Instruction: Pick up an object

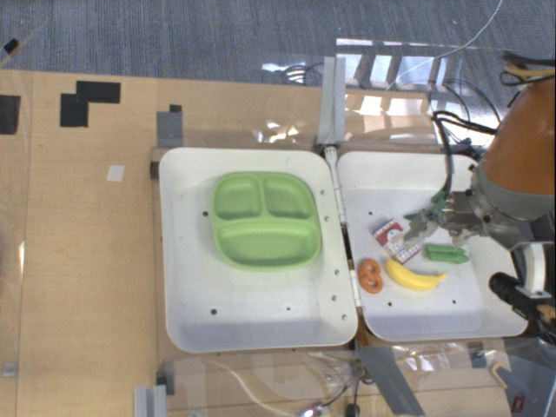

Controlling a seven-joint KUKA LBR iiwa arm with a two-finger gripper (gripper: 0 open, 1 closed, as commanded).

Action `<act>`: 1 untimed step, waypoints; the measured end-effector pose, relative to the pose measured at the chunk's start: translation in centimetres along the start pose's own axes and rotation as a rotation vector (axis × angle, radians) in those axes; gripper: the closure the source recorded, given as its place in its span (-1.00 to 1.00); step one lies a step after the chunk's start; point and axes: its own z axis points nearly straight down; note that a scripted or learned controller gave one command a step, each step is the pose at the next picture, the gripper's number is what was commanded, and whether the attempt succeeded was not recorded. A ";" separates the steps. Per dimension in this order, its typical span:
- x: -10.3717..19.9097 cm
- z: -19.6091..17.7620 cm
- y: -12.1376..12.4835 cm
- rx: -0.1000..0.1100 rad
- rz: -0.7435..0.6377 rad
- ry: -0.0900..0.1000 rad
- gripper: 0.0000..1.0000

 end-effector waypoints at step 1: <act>-2.0 9.6 -1.7 0.001 -0.067 0.000 -1.00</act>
